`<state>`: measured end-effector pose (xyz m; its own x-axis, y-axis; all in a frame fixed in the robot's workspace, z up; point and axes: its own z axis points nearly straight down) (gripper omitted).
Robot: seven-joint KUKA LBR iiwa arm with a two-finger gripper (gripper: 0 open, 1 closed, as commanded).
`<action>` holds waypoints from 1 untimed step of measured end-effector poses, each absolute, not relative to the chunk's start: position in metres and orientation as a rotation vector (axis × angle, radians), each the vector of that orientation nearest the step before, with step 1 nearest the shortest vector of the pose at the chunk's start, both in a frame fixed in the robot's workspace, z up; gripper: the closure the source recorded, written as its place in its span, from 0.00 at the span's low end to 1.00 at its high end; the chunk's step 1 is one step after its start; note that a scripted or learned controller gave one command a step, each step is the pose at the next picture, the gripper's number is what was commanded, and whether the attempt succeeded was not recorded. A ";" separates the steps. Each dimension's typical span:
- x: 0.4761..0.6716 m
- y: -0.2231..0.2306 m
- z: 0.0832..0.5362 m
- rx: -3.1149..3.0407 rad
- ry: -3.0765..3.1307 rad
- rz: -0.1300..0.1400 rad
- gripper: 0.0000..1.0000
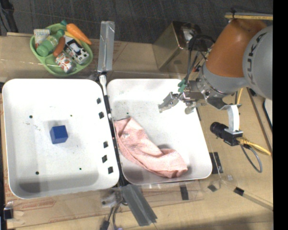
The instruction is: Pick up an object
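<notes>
Over the right bin, the end effector hangs with fingers spread, gripping nothing; a crumpled pink cloth lies below. A blue cube sits in the left bin.

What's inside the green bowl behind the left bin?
The green bowl holds a heap of toy food: an orange carrot, a green bottle and small packets. Whatever lies under the heap is covered.

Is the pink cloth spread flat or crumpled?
Crumpled. The cloth lies bunched in folds and ridges along the lower left of the right bin.
</notes>
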<state>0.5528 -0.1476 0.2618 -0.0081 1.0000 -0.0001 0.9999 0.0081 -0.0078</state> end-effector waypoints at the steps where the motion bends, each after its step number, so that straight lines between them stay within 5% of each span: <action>1: 0.572 -0.101 0.173 -2.209 -2.226 0.011 0.00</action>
